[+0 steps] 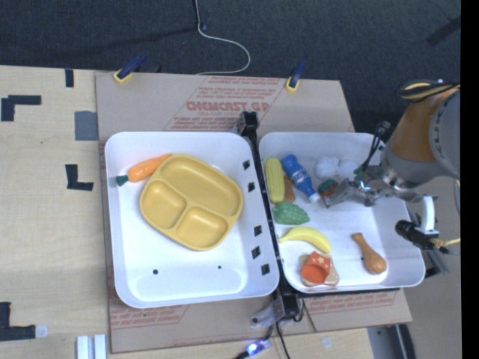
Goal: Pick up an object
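Right bin [340, 284], near edge: red-orange toy [317, 268], lumpy, probably hollow plastic, light; awkward to pinch, likely to roll. Beside it the drumstick [369, 253], brown, stiff, with a narrow shaft and a fat head; the shaft looks like the best grip in the bin, across its width. Banana [306, 235] just behind the red toy, curved, smooth, likely slippery; take it mid-body across the curve. Green leaf piece [290, 215] lies flat, thin, hard to get under. Further back, corn [275, 179] and blue bottle [300, 177] lie side by side against the divider, nearly touching; both rigid and rounded, little room for a finger between them. Gripper [337, 192] sits low in mid-bin, just right of the bottle, tip pointing left; whether it is spread or pressed together I cannot tell, and nothing is visibly between its tips. A pale, blurred object [328, 166] lies behind it, kind unclear. Left bin [120, 223]: yellow tray [191, 200], wide, stiff, poor target; carrot [146, 168] at its far left corner, tapered, light. No object lifted yet, by my reading.
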Robot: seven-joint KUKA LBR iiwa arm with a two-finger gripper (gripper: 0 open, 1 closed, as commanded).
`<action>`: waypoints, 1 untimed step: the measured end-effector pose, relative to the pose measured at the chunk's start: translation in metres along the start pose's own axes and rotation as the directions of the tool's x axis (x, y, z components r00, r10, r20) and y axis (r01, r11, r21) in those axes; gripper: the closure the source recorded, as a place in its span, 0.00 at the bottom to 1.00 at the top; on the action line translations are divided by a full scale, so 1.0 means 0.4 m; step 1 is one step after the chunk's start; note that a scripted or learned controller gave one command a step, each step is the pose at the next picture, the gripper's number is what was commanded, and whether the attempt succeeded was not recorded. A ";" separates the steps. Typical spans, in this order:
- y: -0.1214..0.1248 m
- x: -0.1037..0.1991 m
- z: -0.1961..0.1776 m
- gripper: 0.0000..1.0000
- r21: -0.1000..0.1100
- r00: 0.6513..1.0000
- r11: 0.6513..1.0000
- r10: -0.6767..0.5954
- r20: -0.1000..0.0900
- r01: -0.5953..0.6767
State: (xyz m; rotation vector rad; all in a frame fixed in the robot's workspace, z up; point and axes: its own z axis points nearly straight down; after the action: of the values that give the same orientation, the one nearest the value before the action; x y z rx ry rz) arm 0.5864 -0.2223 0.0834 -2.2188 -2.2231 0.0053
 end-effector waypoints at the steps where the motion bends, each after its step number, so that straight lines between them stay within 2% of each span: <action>1: 0.003 0.001 -0.030 1.00 -0.004 1.000 1.000 -0.001 0.001 0.001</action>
State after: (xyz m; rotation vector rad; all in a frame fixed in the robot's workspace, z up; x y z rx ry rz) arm 0.5876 -0.2218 0.0953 -2.2198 -2.2271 0.0019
